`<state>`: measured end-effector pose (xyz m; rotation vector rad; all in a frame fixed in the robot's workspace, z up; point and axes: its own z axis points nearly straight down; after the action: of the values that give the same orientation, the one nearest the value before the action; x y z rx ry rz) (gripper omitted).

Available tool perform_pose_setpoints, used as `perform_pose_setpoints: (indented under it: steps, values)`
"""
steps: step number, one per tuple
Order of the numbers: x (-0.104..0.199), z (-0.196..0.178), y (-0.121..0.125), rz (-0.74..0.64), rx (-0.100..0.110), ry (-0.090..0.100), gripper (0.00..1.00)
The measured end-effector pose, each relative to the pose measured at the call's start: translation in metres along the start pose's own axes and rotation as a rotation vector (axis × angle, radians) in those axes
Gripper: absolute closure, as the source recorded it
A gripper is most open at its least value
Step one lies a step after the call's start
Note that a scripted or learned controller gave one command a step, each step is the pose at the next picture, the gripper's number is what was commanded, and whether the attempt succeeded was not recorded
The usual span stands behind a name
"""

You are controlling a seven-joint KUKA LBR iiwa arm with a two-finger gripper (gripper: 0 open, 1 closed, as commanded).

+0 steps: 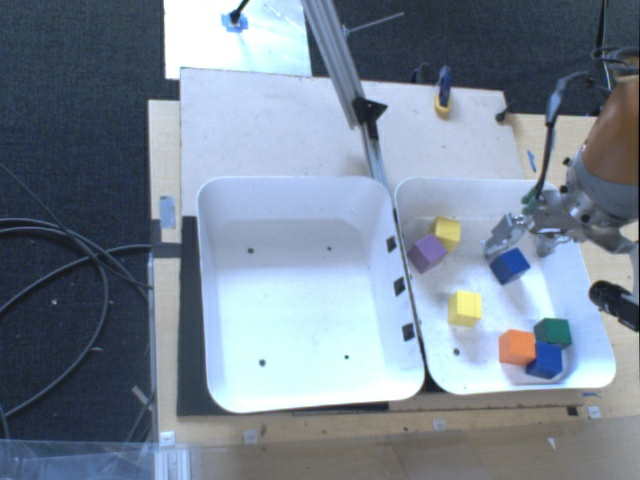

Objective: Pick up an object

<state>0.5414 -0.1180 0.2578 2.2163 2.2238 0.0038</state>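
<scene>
Overhead, the arm (610,158) reached in from the right edge, its orange band sitting above a grey wrist that bent down toward the right bin (590,373). The gripper (503,240) hung low over that bin's upper right part, its metal fingers (497,236) slanting down and to the left. A blue cube (510,265) lay just below and beside the fingertips; whether they touched it could not be told, and the cube was not plainly between them. How wide the pincer stood could not be made out from this angle either.

Seven cubes were in the right bin. Two were yellow: one (447,232) near the top left, touching a single purple cube (427,253) just below it, and another (464,308) alone near the middle. Two were blue: the one by the gripper and a second (545,359) in the lower right corner. That second blue cube was bunched with one orange cube (516,347) on its left and one green cube (553,331) above it.

The left bin (215,298) sat alongside, their rims meeting at the middle.
</scene>
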Motion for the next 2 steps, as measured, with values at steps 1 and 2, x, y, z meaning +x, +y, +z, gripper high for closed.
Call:
perform_pose_setpoints:
  steps: [1,2]
  values:
    - [0.025,0.141,-0.043,0.001,0.010,0.003,0.00]
    - [0.024,0.126,-0.040,-0.001,-0.003,0.000,1.00]
